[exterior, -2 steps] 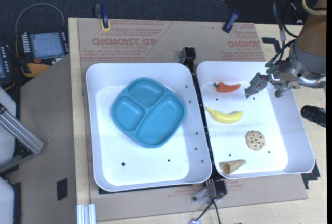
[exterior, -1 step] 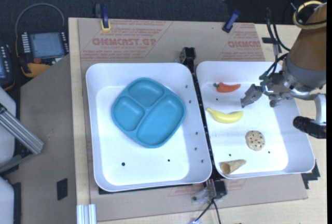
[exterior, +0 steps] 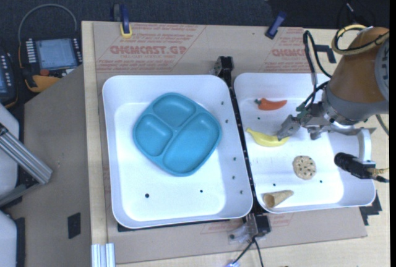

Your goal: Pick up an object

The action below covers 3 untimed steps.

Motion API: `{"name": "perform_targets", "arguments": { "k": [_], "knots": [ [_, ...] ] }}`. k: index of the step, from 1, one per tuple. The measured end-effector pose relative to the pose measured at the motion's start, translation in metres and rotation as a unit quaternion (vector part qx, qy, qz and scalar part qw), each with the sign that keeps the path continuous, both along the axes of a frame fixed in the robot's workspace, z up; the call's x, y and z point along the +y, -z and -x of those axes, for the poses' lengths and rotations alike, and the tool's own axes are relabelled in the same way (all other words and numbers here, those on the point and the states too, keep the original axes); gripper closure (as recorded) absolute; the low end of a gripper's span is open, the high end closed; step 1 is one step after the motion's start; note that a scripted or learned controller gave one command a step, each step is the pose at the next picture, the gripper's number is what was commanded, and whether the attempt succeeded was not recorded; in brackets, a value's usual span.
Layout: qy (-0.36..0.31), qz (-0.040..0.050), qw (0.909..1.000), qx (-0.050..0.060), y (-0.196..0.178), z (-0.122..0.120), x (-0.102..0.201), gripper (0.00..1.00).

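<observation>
The right bin holds an orange-red carrot at its back, a yellow banana by its left wall, a round cookie in the middle and a tan cone at the front. My gripper hangs over this bin, just right of the banana and behind the cookie. It is open, with one finger close to the banana's right end. Nothing sits between the fingers.
The left bin bears a blue divided plate. A black divider separates the two bins. The grey and orange arm covers the right bin's back right corner, with cables above it.
</observation>
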<state>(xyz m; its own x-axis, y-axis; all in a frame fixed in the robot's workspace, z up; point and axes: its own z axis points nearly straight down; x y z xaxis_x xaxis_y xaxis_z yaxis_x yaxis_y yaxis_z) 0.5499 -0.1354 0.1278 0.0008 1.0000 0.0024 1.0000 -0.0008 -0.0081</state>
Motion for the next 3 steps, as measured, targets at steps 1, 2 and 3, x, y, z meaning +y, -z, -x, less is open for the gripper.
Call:
{"name": "perform_targets", "arguments": {
  "k": [1,2,3],
  "knots": [
    [-0.001,-0.0019,1.0000,-0.006,0.038,-0.004,0.002,0.00],
    [-0.001,0.0008,0.9999,-0.013,0.024,-0.007,0.001,1.00],
    [-0.001,0.0025,1.0000,-0.007,-0.036,-0.001,-0.002,1.00]
  ]
}}
